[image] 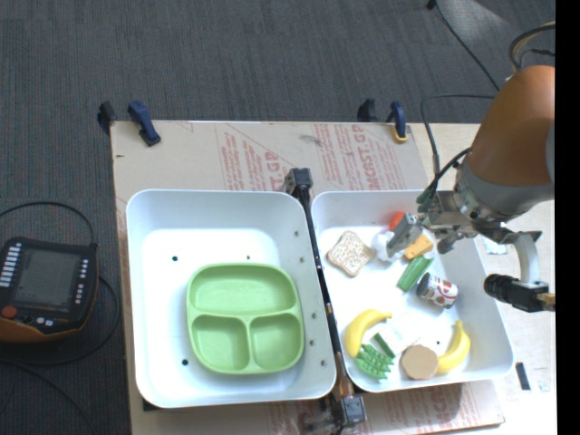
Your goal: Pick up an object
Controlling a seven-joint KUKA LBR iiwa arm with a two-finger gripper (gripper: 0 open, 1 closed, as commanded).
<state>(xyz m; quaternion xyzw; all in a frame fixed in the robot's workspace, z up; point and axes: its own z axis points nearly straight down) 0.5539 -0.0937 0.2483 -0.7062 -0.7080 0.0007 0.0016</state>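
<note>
The right bin point(489, 338) holds several toy foods. A tan cracker point(349, 253) lies at its left, with a green cucumber point(414, 272) and a small can point(438, 290) in the middle. Two yellow bananas point(362, 329) point(456, 347), green pea pods point(373, 357) and a round brown cookie point(419, 362) lie along the front. My gripper point(401, 236) hangs low over the bin's back part, right beside an orange piece point(418, 246) and a small red piece point(397, 219). From here I see nothing clearly held.
The left bin point(149, 243) carries a green divided plate point(245, 317). A black divider point(315, 252) runs between the bins. Blue and yellow clamps point(143, 120) point(399, 120) grip the board's back edge. A teach pendant point(45, 284) lies on the floor at the left.
</note>
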